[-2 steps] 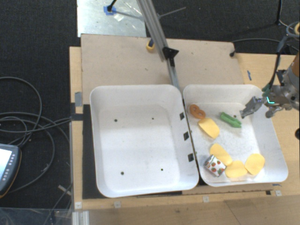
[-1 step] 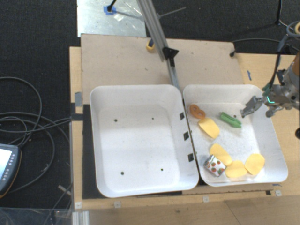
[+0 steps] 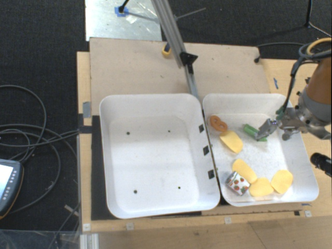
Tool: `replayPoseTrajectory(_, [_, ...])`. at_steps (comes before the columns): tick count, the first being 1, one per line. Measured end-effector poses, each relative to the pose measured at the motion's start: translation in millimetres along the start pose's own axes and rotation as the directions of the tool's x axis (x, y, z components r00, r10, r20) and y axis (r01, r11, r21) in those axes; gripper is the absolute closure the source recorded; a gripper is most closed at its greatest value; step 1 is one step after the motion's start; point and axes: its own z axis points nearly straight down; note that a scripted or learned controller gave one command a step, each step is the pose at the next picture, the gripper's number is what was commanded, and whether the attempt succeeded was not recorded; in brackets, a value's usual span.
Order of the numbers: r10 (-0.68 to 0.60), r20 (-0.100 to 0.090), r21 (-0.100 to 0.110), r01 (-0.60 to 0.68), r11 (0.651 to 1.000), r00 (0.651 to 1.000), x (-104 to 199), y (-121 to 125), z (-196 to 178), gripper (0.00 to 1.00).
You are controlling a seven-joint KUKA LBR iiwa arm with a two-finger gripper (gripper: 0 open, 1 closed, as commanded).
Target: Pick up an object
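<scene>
My gripper (image 3: 277, 130) hangs over the upper right part of the right bin (image 3: 306, 162), open, with nothing seen between its fingers. A small green object (image 3: 252, 131) lies on the bin floor, touching or just left of the left fingertip (image 3: 268, 127). Also in this bin are an orange ring-shaped piece (image 3: 218, 123), a yellow wedge (image 3: 231, 141), three more yellow pieces (image 3: 244, 170) (image 3: 261, 188) (image 3: 281, 180) near the front, and a small red, white and green can (image 3: 237, 183).
The left bin (image 3: 150, 154) sits beside the right one, split from it by a ridge with black clips (image 3: 206, 149). A slanted metal pole (image 3: 174, 27) crosses the bench behind. Cables and a tablet (image 3: 8, 183) lie on the floor to the left.
</scene>
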Motion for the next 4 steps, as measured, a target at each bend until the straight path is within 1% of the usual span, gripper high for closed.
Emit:
replayPoseTrajectory(1, [0.000,0.000,0.000,0.000,1.000,1.000,9.6,4.2,55.2,0.00])
replayPoseTrajectory(2, [0.000,0.000,-0.001,0.000,1.000,1.000,11.9,9.7,98.9,0.00])
replayPoseTrajectory(3, [0.000,0.001,-0.007,0.000,1.000,1.000,10.8,11.1,85.3,1.00])
replayPoseTrajectory(4, [0.001,0.003,-0.010,-0.001,1.000,1.000,4.7,6.0,37.6,1.00])
